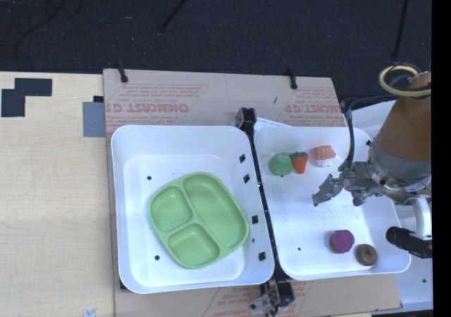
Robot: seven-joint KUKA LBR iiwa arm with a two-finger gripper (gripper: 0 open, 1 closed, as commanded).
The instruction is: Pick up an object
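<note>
Pincer (331, 192) hovers over right bin (310, 266), jaw state unclear to us; we'd centre squarely above purple object (342, 241) near front edge before descending.

High slanted overlook (both bins (123, 168))

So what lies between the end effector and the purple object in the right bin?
Nothing: the camera view shows bare white bin floor between the end effector and the purple object.
</note>
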